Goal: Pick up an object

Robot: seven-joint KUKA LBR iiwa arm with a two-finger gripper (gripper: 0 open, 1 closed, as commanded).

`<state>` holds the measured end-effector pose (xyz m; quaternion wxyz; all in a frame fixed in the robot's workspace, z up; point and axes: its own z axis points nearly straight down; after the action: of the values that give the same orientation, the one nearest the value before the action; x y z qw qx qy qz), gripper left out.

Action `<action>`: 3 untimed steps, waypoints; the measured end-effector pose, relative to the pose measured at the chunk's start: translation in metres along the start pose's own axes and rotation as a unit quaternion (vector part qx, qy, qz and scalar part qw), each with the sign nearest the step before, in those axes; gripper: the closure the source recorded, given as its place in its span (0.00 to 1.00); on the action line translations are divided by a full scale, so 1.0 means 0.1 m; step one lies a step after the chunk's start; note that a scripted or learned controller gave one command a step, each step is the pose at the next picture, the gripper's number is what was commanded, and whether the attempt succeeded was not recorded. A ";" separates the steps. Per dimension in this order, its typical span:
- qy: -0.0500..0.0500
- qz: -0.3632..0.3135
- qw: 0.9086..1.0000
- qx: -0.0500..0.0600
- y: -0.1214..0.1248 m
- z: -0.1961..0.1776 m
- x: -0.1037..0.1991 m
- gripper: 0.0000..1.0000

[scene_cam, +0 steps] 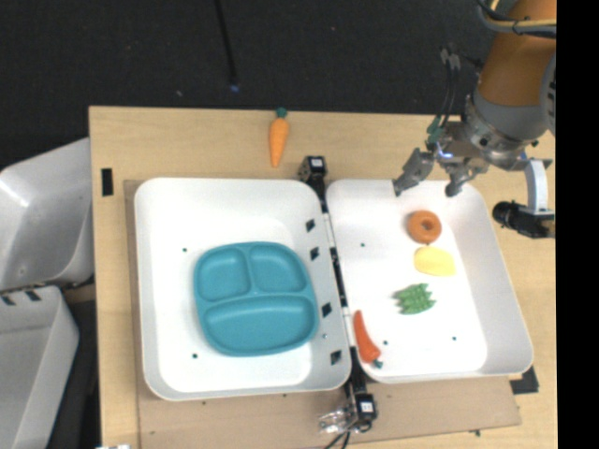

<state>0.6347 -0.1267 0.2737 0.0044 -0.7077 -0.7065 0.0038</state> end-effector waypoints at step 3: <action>-0.001 0.000 1.000 -0.005 -0.11 0.95 0.06 0.00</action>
<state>0.6222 -0.1204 0.1792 0.0003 -0.7078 -0.7064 0.0014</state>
